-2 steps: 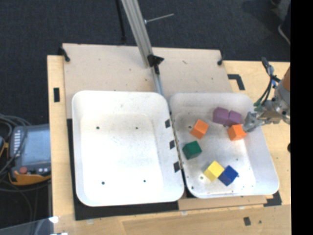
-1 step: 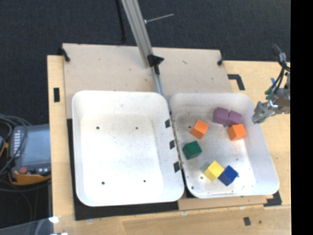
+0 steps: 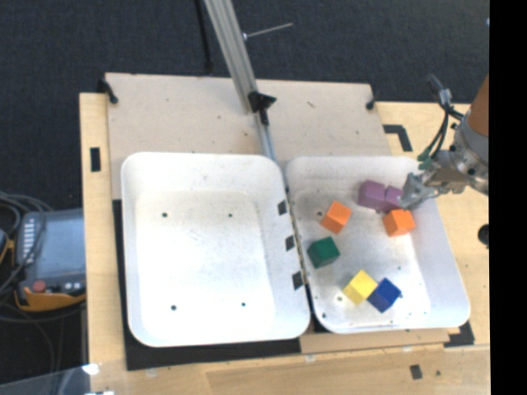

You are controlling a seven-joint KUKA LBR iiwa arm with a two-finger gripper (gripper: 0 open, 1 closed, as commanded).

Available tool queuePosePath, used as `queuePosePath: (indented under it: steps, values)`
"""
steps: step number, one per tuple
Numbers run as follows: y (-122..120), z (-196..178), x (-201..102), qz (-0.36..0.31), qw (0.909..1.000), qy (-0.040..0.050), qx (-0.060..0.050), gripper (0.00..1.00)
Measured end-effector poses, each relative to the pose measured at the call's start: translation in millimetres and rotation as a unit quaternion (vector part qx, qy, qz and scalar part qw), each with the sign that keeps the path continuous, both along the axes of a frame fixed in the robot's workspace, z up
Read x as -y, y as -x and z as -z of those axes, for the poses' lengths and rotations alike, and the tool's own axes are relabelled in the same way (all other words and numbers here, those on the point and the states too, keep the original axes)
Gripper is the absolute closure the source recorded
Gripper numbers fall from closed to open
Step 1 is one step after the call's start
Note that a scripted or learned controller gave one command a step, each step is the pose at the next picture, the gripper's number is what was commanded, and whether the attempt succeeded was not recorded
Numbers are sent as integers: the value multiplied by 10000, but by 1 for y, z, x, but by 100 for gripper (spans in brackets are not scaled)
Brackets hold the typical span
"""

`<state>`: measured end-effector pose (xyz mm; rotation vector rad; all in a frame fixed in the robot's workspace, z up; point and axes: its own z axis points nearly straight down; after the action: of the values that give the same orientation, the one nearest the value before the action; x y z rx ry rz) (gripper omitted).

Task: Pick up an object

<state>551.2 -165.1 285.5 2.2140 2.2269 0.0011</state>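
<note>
**Claw at the purple block in the right bin**

Nearest to us, along the front of the right bin [image 3: 445, 299], we see a yellow cube [image 3: 359, 287] and a blue cube [image 3: 384, 295] touching each other. A little farther back sits a green cube [image 3: 324, 251], close to the bin's left wall. Beyond it we find two orange cubes: the left orange cube [image 3: 336, 216] stands by itself, and the right orange cube [image 3: 398, 221] lies just below the claw [image 3: 409, 194]. The claw reaches in from the right, its tip against the right end of the purple block [image 3: 377, 194], which rests on the bin floor. We cannot tell how far the claw is spread or whether it grips the block. The left bin [image 3: 206, 245] lies beside the right one on the desk [image 3: 329, 97]. At the far side a slanted metal rail [image 3: 235, 48] rises over the desk.
</note>
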Motion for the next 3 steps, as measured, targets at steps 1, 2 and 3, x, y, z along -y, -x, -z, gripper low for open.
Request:
queuePosePath:
  steps: [1,2,3]
  values:
    - [-16,3,-58,-10,10000,-8,-5,100]
    - [-21,3,-117,-11,10000,-14,-15,100]
    - [-31,6,-161,-2,10000,-5,-1,100]
